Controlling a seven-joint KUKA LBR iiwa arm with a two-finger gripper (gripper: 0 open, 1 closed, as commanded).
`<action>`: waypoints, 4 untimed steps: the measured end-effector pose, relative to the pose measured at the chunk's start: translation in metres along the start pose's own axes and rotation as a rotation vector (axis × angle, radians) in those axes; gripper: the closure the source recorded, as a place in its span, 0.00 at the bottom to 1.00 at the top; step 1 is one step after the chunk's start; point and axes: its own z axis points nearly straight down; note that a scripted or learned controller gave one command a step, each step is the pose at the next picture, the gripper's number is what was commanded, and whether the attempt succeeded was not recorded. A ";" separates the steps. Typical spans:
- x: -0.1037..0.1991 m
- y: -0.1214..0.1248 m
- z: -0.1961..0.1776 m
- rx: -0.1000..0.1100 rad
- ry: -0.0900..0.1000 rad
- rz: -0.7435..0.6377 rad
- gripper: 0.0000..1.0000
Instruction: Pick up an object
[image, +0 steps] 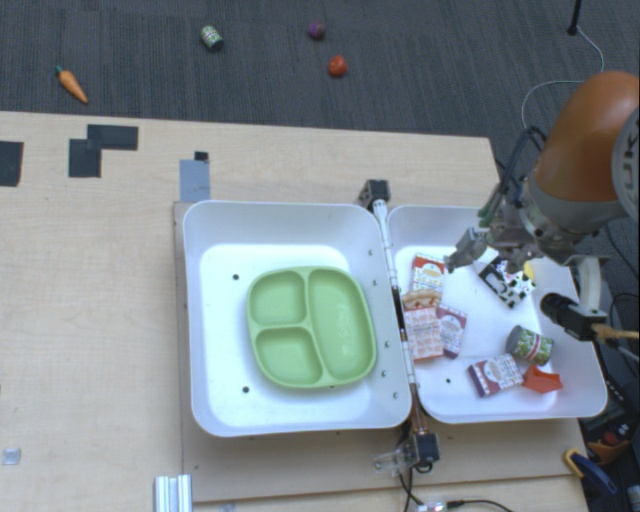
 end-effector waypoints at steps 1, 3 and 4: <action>-0.043 -0.080 0.127 -0.008 -0.002 0.002 0.00; -0.041 -0.078 0.116 -0.012 0.001 0.000 0.00; -0.040 -0.076 0.105 -0.016 0.001 -0.002 1.00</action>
